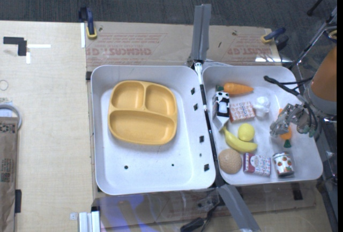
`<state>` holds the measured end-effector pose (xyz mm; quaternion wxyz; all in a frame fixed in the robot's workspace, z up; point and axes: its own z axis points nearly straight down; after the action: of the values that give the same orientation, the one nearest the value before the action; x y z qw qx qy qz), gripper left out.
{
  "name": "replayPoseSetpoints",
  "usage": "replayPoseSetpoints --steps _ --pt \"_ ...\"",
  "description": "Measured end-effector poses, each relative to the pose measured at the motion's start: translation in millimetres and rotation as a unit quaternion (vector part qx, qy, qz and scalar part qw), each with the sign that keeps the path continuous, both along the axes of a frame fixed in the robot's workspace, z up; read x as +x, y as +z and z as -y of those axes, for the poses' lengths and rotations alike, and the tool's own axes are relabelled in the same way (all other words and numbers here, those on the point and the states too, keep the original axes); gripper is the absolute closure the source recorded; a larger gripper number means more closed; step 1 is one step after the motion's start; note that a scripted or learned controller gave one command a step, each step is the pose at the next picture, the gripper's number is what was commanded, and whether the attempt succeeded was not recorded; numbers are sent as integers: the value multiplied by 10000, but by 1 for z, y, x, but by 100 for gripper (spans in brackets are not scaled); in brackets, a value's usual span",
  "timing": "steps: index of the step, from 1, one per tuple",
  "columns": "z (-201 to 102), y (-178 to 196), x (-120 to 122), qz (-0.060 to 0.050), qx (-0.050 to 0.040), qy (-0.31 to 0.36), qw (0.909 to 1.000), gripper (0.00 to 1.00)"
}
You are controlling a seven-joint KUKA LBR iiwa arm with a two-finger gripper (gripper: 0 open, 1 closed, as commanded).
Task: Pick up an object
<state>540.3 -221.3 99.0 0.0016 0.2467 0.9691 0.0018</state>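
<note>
My gripper (282, 125) hangs low over the right side of the right bin (308, 172), reaching in from the right. A small orange object with a green tip (288, 135) lies right under or against it, partly hidden. Other objects in this bin are an orange carrot (237, 88), a black-and-white carton (222, 103), a red-and-white box (242, 111), a white lump (261, 102), a lemon (246, 131), a banana (239, 143), a tan ball (230, 161), a pink carton (257, 164) and a small can (283, 164).
The left bin (107, 172) holds a yellow divided plate (143, 112). A ridge (203, 113) separates the two bins. Cables and the arm's body stand at the right edge, beside the right bin.
</note>
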Motion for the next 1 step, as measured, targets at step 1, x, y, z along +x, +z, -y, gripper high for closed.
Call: replayPoseSetpoints --steps 1 --pt "0 -9 -24 -19 -7 193 9998 100"
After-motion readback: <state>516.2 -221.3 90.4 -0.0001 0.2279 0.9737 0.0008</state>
